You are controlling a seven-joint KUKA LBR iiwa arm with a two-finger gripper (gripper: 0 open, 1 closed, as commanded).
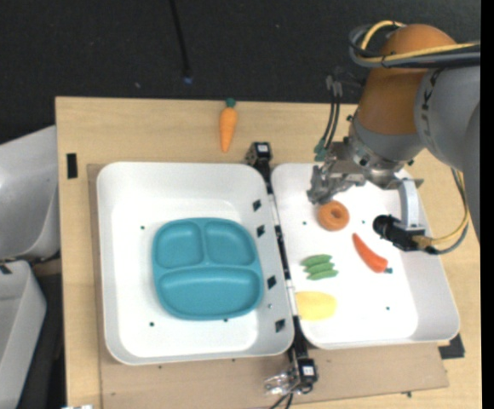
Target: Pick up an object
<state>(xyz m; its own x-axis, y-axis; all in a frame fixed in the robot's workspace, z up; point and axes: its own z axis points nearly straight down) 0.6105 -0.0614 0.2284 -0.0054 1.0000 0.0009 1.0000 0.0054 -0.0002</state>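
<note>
Orange ring (pixel 334 216) just below end effector (pixel 325 190); finger state cannot tell.

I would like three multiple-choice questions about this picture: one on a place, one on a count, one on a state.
1. Where does the carrot lie?
A. in the left bin
B. on the bench, above the left bin
C. on the blue plate

2. How many food items lie in the right bin?
A. two
B. four
C. six

3. How does the blue plate sit?
A. flat, hollows facing up
B. upside down
C. leaning on the bin wall

Answers:
1. B, it rests on wood outside both bins.
2. B, the donut, red pepper, green beans and yellow piece.
3. A, its three compartments are visible.
</note>
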